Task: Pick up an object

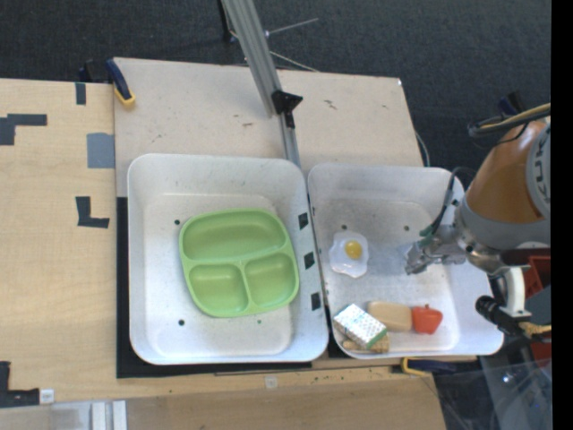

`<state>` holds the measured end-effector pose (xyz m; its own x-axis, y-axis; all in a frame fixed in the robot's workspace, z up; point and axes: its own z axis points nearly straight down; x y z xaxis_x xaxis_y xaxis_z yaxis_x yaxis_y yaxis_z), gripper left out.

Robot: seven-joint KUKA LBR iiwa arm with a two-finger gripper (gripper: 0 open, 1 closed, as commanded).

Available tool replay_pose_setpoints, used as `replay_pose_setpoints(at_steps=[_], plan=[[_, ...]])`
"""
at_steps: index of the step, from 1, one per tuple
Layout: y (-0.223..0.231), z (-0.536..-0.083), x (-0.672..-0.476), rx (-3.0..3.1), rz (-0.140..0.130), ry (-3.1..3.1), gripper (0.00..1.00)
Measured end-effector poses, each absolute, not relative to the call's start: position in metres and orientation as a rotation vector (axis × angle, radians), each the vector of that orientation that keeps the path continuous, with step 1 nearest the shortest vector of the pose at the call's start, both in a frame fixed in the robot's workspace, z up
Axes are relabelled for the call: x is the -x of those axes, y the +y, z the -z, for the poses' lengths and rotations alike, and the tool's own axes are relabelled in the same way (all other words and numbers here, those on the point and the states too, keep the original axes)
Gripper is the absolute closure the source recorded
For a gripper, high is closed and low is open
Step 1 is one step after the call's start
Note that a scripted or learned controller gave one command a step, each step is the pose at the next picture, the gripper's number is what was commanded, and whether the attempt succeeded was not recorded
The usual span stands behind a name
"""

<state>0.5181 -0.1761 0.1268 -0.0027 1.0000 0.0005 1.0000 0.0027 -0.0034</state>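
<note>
The right bin (376, 186) holds a toy fried egg (349, 253) near its middle. Along its front edge lie a green-and-white box (361, 325), a tan bread-like piece (390, 315) and a small red item (427, 319). My gripper (419, 260) hangs low over the right side of this bin, to the right of the egg and above the tan piece and red item. Nothing shows between its fingertips.
The left bin (148, 240) holds a green divided plate (238, 262). A grey metal pole (255, 47) slants across the board behind the bins. A blue-and-yellow clamp (121, 83) sits at the board's far left corner.
</note>
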Motion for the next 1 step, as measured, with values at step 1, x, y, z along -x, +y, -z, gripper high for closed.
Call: replay_pose_setpoints(at_steps=[1], plan=[[-0.1763, -0.1889, -0.5239, 2.223, 0.003, -2.227, 1.00]])
